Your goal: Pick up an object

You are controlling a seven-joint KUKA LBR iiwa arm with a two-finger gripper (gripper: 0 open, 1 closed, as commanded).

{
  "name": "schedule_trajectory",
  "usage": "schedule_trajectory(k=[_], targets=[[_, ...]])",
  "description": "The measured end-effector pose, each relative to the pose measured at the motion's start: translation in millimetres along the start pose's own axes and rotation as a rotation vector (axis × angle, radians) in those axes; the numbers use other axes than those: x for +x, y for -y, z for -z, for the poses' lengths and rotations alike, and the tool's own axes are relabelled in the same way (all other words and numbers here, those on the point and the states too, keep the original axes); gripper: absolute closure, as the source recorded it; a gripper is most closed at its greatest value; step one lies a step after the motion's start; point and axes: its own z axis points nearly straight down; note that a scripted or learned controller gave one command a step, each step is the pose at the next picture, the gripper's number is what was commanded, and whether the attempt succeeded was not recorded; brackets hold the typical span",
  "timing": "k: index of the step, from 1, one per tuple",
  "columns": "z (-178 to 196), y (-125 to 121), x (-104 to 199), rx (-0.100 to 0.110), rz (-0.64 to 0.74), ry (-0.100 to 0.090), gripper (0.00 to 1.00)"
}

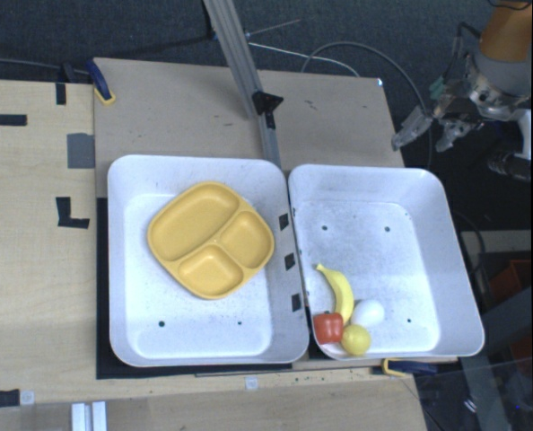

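Observation:
A yellow banana [337,291] lies in the right bin [428,241] near its front left corner. Beside it sit a red fruit-like piece [328,328], a small yellow round one [356,339] and a white round one [370,312], all bunched together. A yellow divided plate [211,239] rests in the left bin [127,268]. My gripper [431,131] hangs beyond the right bin's far right corner, outside both bins, with its two fingers spread apart and nothing between them.
A grey metal pole [240,52] slants across the bench behind the bins. Cables [356,57] loop over the bench's far right. A blue and yellow clamp [100,83] sits at the far left corner.

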Motion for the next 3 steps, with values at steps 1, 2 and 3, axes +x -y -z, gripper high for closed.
schedule_trajectory(k=[1, 2, 3], targets=[[0.0, 0.0, -0.1, 0.0, 0.0, 0.0, 0.0], [-45.9, 0.5, -5.6, 0.004, -0.001, -0.001, 0.0], [-110.0, 6.7, -3.9, 0.007, -0.001, -0.002, 0.0]])
